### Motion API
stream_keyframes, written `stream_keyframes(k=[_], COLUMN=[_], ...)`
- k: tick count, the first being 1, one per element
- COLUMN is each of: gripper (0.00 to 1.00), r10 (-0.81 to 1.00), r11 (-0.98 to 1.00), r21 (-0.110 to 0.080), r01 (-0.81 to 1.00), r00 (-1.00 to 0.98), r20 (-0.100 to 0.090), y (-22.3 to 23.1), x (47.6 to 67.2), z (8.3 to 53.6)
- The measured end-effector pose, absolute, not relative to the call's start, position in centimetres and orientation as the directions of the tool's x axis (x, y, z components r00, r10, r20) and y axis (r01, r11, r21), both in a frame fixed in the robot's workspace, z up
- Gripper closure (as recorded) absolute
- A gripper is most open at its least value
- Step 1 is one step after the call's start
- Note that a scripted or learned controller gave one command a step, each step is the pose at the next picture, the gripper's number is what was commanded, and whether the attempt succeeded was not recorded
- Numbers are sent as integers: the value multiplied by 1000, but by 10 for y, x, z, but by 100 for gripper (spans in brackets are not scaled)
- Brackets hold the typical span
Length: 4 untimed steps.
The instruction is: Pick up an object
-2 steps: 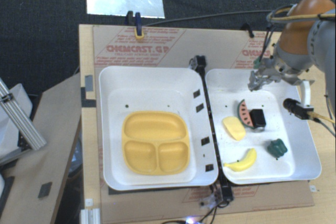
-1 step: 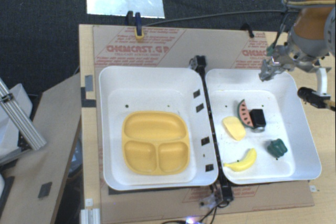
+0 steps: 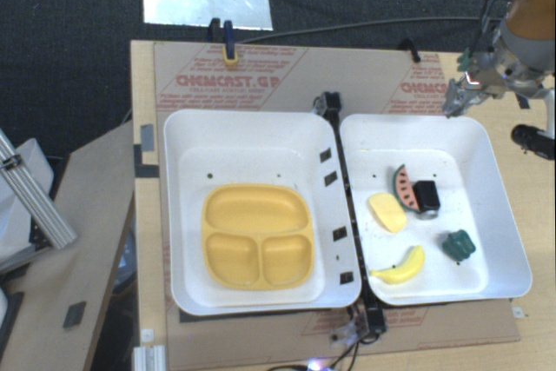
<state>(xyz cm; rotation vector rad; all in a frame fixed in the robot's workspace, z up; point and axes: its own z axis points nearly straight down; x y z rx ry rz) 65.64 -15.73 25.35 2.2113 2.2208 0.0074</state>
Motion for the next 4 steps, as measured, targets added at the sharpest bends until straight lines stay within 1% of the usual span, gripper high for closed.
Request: stream_keyframes(k=[1,2,3,4], gripper=[100,100,100,100], r10=[1000,1000,1000,1000], r11=[9,11,10,11], r21=[1,3,1,2], r01=[1000,1000,1000,1000], r00=[-9,-11,-10,-11], r20=[1,2,2,3], y=[-101,-42,9,74], x=[655,657,656,658], z=[240,247,233,228])
